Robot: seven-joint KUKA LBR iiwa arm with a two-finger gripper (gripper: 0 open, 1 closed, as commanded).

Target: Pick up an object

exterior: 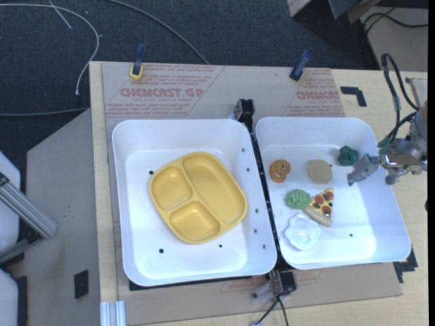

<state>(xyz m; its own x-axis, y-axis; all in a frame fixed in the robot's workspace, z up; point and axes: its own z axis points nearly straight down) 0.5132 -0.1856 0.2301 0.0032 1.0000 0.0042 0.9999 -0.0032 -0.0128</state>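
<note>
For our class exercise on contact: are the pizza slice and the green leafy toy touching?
Touching. In the camera view, the pizza slice lies against the right edge of the green leafy toy, with no white bin floor visible between them.

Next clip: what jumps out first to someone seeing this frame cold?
The yellow divided tray dominates, lying alone in the left bin. The right bin holds a cluster of small toy foods: a donut, a tan round piece, a pizza slice, a green leafy piece and a white piece. The gripper hangs over that bin's right side.
</note>
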